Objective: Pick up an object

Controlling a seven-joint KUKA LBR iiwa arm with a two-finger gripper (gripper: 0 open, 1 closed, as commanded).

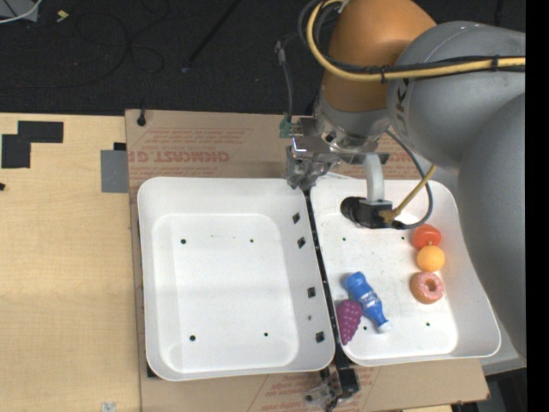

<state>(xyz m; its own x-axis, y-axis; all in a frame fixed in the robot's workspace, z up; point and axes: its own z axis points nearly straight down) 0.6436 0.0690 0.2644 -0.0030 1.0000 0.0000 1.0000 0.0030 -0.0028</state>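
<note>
Our claw (302, 172) hangs at upper centre over the bins' dividing rims, carrying nothing we can see. We judge approach: next it must descend toward the blue bottle (366, 299) at lower right.

My arm (463, 101) is clad in smooth grey casing, large and rounded. Above the wrist sits a glossy orange band (373, 45), dome-shaped. A yellow cable (343, 67) loops around the orange section, running with darker leads. Below it, my wrist (339, 136) carries a pale metal flange. My gripper (300, 172) appears dark and metallic; its detail is indistinct.
</note>
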